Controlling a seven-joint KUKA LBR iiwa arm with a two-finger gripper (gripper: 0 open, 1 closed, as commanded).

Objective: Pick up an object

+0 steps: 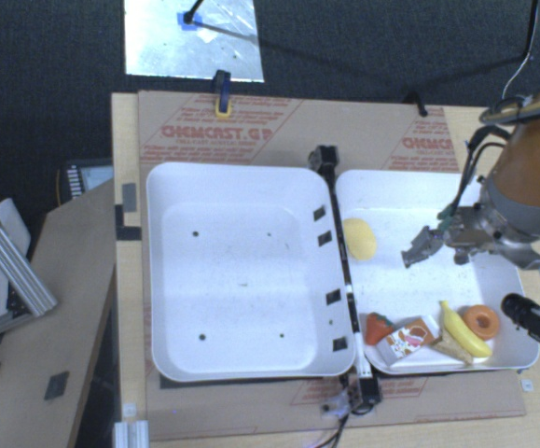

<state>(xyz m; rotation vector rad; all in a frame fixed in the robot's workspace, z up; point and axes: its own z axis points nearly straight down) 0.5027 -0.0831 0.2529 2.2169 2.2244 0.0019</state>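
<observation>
My gripper [421,247] hangs over the middle of the right bin [400,194], pointing left, with the arm coming in from the right. A pale yellow lemon-like object [360,239] lies at the bin's left side, a short way left of the gripper. Along the bin's front edge lie a red piece [378,328], a small white and red carton [408,340], a yellow banana [463,330] and an orange round slice [481,322]. Nothing shows between the fingers.
The left bin [242,269] sits beside the right one, with a black clip strip [337,259] along the divide. Both rest on a cardboard sheet [223,131]. A metal frame stands at far left.
</observation>
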